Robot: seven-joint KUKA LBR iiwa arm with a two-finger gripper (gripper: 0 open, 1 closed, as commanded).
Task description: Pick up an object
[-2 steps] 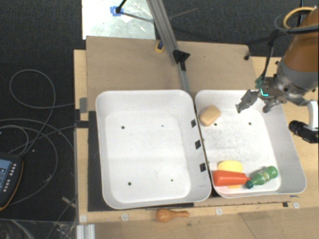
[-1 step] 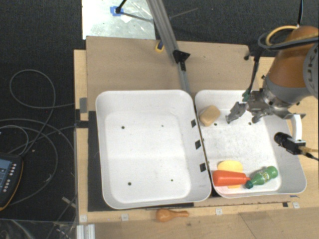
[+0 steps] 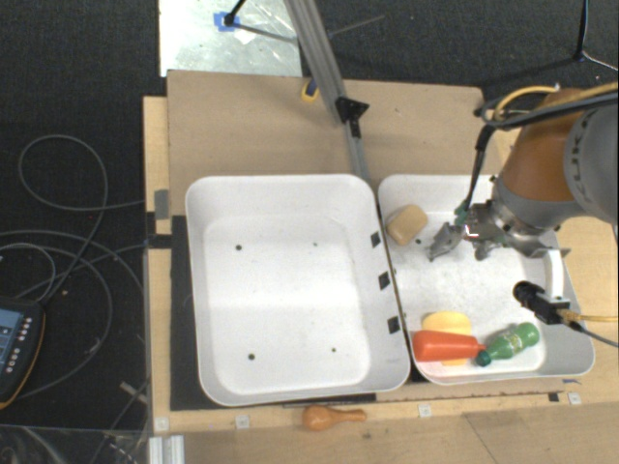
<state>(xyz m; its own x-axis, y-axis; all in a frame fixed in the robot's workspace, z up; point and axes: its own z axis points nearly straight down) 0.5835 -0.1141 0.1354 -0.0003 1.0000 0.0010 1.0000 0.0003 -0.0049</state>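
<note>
In the right bin (image 3: 418,193) lie a tan bread-like lump (image 3: 406,223) near its far left corner, a yellow piece (image 3: 448,323), an orange carrot (image 3: 445,345) and a green bottle (image 3: 509,343) along the near edge. My gripper (image 3: 462,245) hangs over the middle of the right bin, right of the tan lump, with its fingers (image 3: 444,245) spread and nothing between them.
The left bin (image 3: 208,201) is next to the right one. A tan pear-shaped object (image 3: 333,416) rests on the bench in front of the bins. A grey pole (image 3: 324,61) slants across the back. Cables lie on the floor at the left.
</note>
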